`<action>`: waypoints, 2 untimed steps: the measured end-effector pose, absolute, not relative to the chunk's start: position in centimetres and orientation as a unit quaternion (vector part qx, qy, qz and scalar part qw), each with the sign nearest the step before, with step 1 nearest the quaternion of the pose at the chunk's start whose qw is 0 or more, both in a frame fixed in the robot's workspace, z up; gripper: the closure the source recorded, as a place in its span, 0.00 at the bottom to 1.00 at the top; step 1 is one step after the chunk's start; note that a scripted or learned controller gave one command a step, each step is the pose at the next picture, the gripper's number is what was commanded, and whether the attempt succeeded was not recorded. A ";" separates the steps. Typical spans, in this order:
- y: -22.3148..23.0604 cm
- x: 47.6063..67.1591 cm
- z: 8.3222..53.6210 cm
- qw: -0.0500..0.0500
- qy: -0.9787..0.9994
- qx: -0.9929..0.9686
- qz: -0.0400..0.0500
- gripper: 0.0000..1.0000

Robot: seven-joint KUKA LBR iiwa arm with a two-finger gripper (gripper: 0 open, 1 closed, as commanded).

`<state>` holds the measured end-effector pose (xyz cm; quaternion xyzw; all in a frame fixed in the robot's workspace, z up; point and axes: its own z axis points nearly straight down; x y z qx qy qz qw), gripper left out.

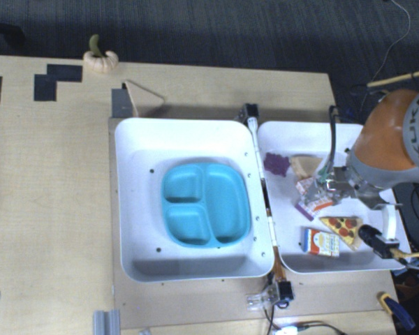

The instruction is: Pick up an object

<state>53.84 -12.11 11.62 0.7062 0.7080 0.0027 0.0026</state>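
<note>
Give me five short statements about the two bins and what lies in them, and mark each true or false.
1. The blue tray lies in the left bin. True.
2. The tray has one undivided well. False: it has three compartments.
3. The pizza slice toy lies in the right bin. True.
4. The purple object sits on the blue tray. False: it is in the right bin, near its upper left.
5. The gripper hangs over the left bin. False: it is over the right bin.

Glossy white plastic bins (133, 187), smooth blue plastic tray (206, 202), matt wooden bench (49, 208)
</note>
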 end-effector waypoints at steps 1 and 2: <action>-8.6 48.8 21.4 0.001 0.709 0.706 0.002 1.00; 0.4 61.1 18.4 0.000 0.709 0.705 0.001 1.00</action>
